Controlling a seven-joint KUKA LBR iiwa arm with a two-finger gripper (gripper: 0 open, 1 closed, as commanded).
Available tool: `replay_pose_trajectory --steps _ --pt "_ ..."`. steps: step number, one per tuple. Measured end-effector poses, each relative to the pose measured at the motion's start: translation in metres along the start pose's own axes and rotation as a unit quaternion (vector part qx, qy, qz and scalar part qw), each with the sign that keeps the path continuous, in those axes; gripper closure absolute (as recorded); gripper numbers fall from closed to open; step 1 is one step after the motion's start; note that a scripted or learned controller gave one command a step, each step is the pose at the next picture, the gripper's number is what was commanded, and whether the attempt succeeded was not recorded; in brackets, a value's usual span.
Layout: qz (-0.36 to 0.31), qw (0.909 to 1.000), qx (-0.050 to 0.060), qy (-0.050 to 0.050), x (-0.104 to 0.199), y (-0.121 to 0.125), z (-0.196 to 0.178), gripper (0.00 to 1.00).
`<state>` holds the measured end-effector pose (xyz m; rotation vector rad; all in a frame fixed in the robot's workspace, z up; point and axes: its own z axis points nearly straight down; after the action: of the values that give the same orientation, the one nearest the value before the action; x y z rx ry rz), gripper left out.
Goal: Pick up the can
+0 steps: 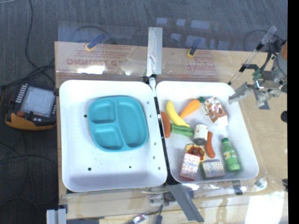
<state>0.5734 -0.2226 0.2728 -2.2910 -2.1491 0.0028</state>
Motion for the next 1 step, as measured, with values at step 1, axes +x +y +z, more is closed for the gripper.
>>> replay_pose_trajectory --steps 1 --pt "0.043 0.9991 0.001 0.001 0.0094 -0.0369 0.1203 0.00"
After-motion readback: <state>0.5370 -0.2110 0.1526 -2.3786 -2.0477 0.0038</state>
